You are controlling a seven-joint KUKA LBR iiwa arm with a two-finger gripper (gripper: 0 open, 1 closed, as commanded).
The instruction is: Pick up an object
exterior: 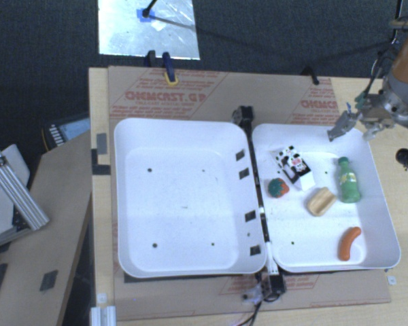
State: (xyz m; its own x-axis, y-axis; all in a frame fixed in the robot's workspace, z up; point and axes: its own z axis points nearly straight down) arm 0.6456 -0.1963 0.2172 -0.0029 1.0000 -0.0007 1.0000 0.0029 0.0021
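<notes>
the gripper (357, 122), fingers spread and holding nothing, hovers over the right bin's (374, 182) far edge; near its right wall lies the green bottle (348, 180), likely light, rigid, slippery — best pinched mid-body.

You have 5 things lying in the right bin (387, 240): a black-and-white toy (292, 164), green ball (279, 188), bread roll (320, 201), green bottle (348, 180) and orange sausage (349, 243).

One fixed camera above my bench (204, 87), looking down at a slant and set well back. Both white bins fit in frame: left bin (122, 202), right bin (384, 250). My arm (404, 66) enters from the right edge.
</notes>
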